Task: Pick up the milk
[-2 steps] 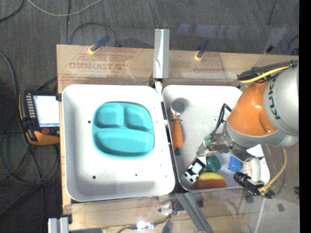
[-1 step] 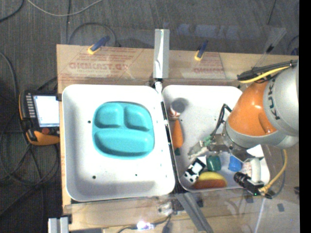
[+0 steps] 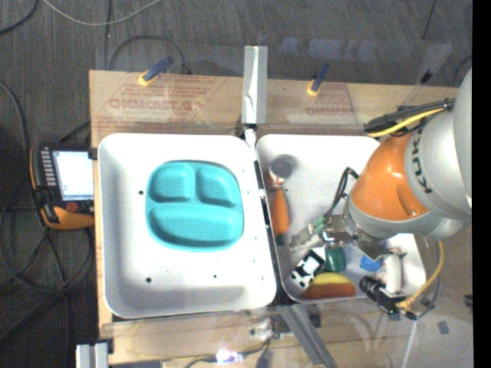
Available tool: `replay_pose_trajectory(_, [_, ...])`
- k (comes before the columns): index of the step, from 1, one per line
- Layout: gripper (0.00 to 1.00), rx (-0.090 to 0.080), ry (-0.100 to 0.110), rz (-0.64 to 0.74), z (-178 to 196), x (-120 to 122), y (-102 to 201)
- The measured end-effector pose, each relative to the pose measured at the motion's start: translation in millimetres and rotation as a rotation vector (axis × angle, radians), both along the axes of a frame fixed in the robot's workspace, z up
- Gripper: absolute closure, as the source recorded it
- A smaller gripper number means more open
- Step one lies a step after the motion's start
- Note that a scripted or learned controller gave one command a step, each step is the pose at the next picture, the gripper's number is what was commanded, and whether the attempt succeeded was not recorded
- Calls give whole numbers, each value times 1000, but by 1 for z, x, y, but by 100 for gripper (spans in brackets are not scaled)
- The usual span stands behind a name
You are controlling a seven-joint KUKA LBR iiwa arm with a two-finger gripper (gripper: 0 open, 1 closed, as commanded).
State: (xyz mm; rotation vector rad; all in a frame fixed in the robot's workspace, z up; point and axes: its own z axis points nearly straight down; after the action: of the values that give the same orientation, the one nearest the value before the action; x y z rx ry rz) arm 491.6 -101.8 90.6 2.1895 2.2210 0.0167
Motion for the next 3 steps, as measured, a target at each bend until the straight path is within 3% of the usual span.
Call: replay_pose_trajectory(3, [0, 3, 1, 12, 0, 0, 1])
